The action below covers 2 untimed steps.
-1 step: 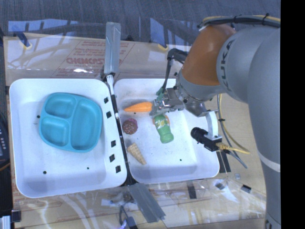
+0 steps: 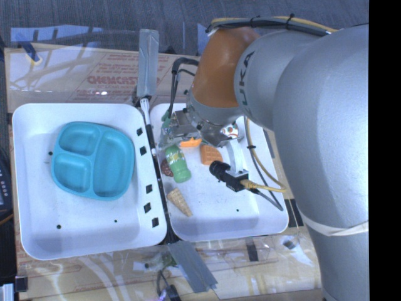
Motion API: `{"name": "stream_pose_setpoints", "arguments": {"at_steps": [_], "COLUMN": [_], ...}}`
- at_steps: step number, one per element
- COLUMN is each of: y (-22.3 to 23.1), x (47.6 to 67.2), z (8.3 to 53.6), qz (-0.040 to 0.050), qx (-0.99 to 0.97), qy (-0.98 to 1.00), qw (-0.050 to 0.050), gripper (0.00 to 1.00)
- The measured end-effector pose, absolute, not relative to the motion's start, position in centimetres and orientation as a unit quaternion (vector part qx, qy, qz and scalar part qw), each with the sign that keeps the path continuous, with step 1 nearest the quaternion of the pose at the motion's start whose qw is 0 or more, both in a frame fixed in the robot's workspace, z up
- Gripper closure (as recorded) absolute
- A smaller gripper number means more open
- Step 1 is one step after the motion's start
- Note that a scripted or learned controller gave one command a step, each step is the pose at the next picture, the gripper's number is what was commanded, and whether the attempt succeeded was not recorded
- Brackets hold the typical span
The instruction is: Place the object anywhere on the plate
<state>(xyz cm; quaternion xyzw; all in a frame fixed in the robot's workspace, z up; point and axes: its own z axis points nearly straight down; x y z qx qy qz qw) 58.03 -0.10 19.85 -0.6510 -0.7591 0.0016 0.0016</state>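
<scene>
Camera view: The counter (image 2: 75, 74) carries two shallow white bins side by side. The left bin (image 2: 37, 231) holds a blue divided plate (image 2: 93, 160), lying flat toward its upper half. The right bin (image 2: 250, 221) holds several small items: a green bottle (image 2: 178, 164) with a pale cap end, tilted near the bin's left wall; a brownish item (image 2: 166, 167) touching the bottle's left side; an orange piece (image 2: 210, 154) just right of the bottle; a cone-shaped item (image 2: 179, 202) lying apart, lower in the bin. The grey arm (image 2: 313, 124) with its orange band (image 2: 219, 68) hangs over the right bin's upper part. The claw (image 2: 177, 129) sits just above the green bottle; cannot tell its state. All items lie in the right bin, well apart from the plate.
</scene>
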Motion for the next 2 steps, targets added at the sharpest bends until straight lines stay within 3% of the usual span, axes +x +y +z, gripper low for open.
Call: {"name": "stream_pose_setpoints", "arguments": {"at_steps": [1,2], "y": [8.03,8.00], "x": [59.30,59.31], "z": [19.09,19.11], "qz": [0.0008,0.0007], "qx": [-0.584,-0.584], "qy": [-0.812,-0.812], "qw": [0.001,0.000], "gripper": [1.00,0.00]}}
